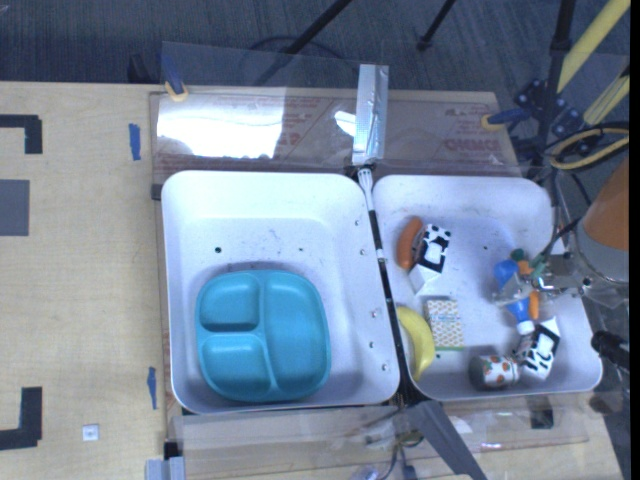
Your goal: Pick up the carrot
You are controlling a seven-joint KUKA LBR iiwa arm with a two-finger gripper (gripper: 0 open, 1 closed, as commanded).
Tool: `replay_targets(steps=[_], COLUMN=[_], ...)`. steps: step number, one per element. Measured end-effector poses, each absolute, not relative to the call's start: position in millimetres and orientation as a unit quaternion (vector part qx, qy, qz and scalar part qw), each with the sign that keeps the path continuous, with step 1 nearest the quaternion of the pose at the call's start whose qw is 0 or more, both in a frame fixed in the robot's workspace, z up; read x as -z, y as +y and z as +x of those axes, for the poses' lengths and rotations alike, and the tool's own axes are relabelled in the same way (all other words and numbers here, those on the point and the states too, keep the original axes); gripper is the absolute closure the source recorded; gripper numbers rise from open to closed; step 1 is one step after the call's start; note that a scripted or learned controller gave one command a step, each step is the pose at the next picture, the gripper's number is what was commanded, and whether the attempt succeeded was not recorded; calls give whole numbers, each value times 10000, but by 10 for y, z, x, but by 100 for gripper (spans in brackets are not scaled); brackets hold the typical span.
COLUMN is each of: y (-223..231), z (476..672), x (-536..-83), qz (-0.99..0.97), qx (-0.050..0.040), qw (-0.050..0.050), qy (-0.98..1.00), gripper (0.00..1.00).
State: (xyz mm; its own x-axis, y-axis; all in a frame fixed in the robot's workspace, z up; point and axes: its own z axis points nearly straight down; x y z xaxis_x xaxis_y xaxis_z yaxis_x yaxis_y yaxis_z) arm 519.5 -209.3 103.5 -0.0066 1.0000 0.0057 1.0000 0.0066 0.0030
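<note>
Camera view — carrot (pixel 408 242) lengthwise toward the bin's (pixel 470 190) far wall

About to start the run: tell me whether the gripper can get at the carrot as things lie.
Probably yes. The carrot lies uncovered in the right bin, though a black-and-white block touches its right side.

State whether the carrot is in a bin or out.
In. The carrot lies flat on the right bin's floor near the divider, beside a black-and-white item.

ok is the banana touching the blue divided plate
Apart. The camera view shows the banana in the right bin and the blue divided plate in the left bin, with both bin walls between them.
</note>
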Motion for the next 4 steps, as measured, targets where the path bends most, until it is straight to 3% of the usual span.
replay_targets(steps=[1,2,3,4], y=[-1215,-1996,-1594,-1974], z=[5393,5235,5461,5015], x=[-2261,-993,-2210,-2484], qz=[-7064,-7643,-7923,-8473], qx=[-1,3,-6,-11], qw=[1,8,3,8], qy=[-7078,-6449,-6101,-5310], gripper=[100,100,100,100])
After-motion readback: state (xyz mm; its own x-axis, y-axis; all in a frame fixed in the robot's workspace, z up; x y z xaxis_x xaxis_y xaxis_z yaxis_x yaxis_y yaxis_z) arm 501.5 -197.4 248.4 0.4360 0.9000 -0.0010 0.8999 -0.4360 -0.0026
